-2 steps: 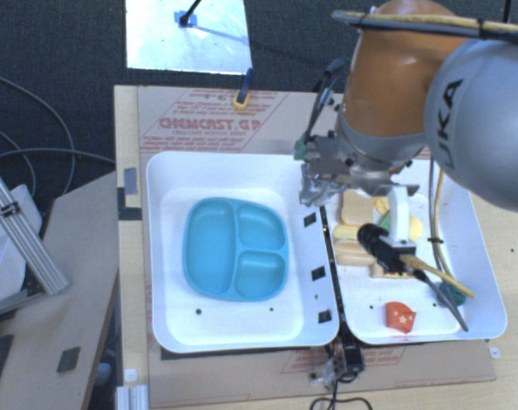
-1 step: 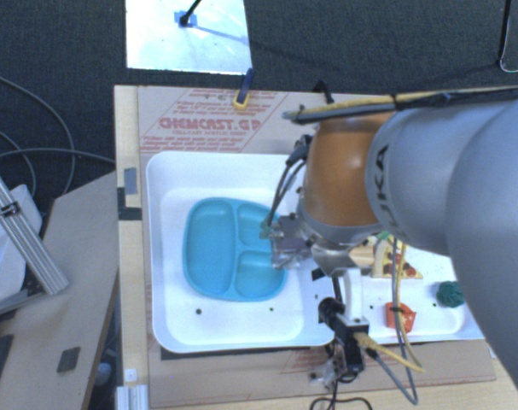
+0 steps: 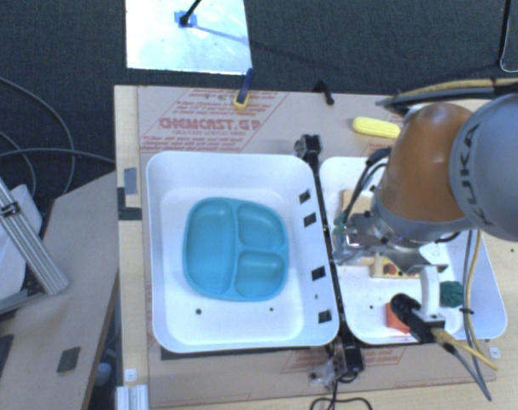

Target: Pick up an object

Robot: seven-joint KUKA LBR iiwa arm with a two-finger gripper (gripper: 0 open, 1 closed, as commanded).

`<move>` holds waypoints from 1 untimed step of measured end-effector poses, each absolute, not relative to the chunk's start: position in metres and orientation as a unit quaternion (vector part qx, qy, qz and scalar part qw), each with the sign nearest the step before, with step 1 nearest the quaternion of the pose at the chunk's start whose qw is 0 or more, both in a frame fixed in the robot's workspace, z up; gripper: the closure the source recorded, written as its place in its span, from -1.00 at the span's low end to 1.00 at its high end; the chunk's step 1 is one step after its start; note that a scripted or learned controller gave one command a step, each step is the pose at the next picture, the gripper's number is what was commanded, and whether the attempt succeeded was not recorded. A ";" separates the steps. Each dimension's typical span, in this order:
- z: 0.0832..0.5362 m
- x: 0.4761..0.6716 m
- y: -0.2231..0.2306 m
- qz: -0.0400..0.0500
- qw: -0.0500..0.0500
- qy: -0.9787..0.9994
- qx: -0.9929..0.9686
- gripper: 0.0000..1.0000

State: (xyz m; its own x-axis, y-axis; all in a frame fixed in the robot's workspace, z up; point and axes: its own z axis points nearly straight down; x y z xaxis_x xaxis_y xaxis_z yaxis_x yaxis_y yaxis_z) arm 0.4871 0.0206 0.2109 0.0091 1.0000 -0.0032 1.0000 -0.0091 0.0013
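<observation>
Camera view shows my pincer (image 3: 361, 244) low in the right bin (image 3: 489, 314); its state I cannot tell. Orange object (image 3: 397, 313) lies beside it, so I may miss.

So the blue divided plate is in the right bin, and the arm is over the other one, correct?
Not quite. The camera view shows the blue divided plate lying in the left bin. The arm is over the other one, the right bin, among the small items there.
</observation>
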 end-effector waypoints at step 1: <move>0.231 0.519 0.080 0.003 0.001 0.710 0.704 1.00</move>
